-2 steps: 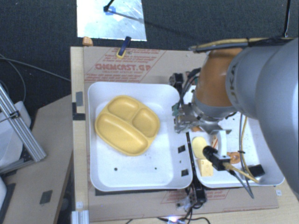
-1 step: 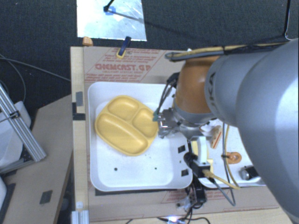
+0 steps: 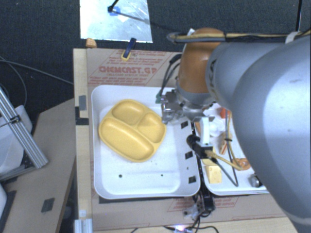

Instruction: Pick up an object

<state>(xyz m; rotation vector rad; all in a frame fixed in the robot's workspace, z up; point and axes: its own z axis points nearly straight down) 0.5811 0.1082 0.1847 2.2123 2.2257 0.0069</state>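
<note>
The yellow plate lay flat in the left bin, so nothing looked picked up yet. The claw hung at the plate's right edge; I could not tell if it was apart or together. The big grey arm hid most of the right bin and its small things.
</note>
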